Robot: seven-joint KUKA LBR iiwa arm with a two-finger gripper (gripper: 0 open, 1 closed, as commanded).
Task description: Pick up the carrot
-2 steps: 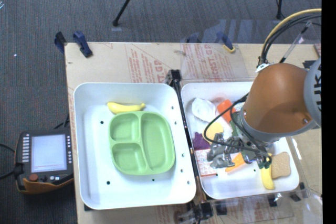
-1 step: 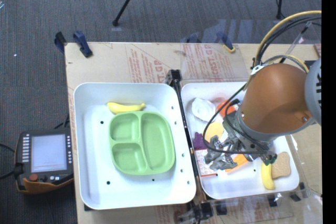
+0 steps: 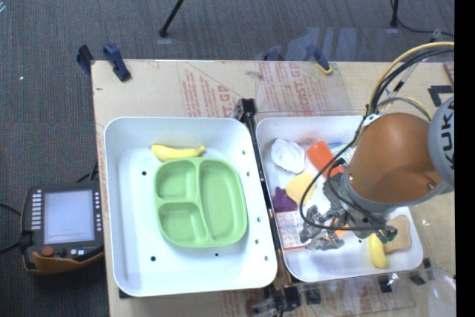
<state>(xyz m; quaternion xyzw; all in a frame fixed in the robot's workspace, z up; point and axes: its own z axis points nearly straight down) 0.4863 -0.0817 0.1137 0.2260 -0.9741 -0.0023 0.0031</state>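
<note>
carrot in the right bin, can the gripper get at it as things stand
Probably yes: the carrot lies with its top side uncovered, beside the white object, and the gripper hangs in the same bin close by.

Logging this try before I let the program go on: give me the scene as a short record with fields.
arm: reaches in from the right, over the right bin
gripper: low in the right bin, amid the toys; grasp not discernible
carrot: orange piece beside the arm, partly hidden
right bin, other items: white piece, purple piece, small yellow piece
left bin: holds green divided plate; banana just behind the plate
</note>
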